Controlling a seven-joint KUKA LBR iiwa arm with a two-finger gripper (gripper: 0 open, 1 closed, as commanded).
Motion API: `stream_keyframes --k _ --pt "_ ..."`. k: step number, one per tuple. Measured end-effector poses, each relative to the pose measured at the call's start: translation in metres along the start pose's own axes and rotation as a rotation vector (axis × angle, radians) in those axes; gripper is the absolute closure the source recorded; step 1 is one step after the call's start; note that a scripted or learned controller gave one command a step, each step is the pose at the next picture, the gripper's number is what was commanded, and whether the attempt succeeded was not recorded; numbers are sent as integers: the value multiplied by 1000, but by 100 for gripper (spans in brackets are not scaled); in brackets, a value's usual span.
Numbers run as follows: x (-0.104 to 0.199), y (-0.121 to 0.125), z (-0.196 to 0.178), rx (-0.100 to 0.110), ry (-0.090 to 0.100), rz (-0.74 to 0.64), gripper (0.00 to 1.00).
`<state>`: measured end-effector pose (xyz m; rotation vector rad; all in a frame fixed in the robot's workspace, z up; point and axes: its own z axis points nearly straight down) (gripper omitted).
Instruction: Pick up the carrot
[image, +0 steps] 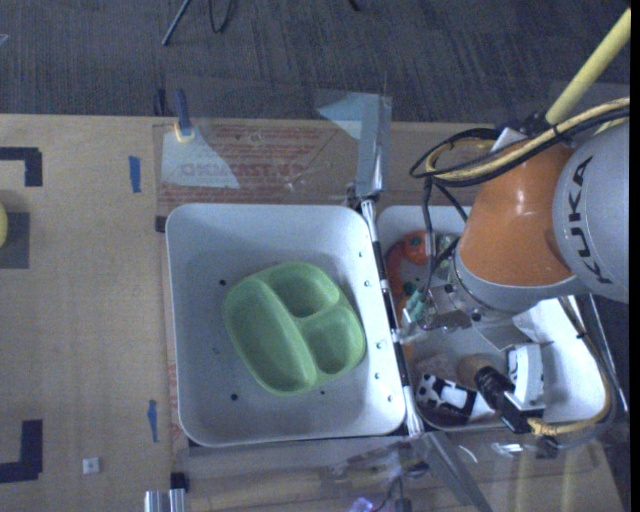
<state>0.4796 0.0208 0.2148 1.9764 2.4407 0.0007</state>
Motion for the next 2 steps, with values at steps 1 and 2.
stream_keyframes --k 1,2 --pt "-53 78 9 0 0 34 100" --pt "-60 21 -14 3 1 28 100"
